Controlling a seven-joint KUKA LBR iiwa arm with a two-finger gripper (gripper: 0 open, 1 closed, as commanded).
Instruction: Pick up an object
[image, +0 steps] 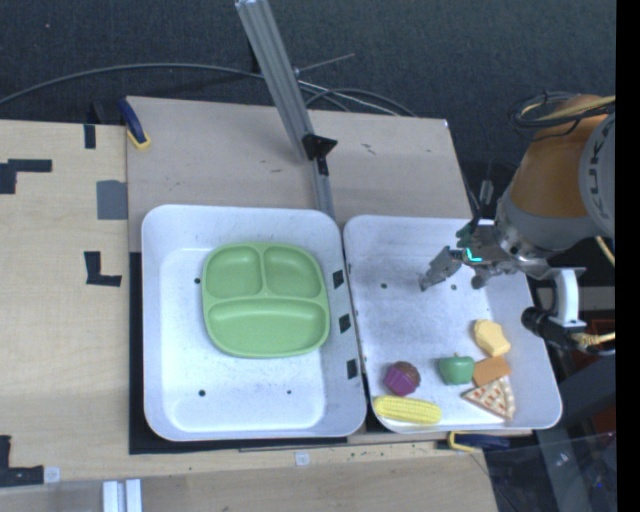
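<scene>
arm (560, 180): comes in from the right, grey body with the orange band up top, wrist angled down and left over the right bin (400, 240)
gripper (458, 272): hanging over the upper middle of the right bin, fingers spread apart like a little V, nothing between them
toy food: all bunched in the near right corner of that bin, well apart from the gripper
corn (407, 409): yellow cob lying flat against the front rim
purple thing (403, 377): roundish, just behind the corn
green thing (456, 369): small, pepper or apple, can't tell which
yellow chunk (490, 337): near the right wall
pizza slice (490, 398): front right corner, an orange piece (490, 371) touching it
left bin (160, 300): holds a green divided plate (266, 300)
</scene>
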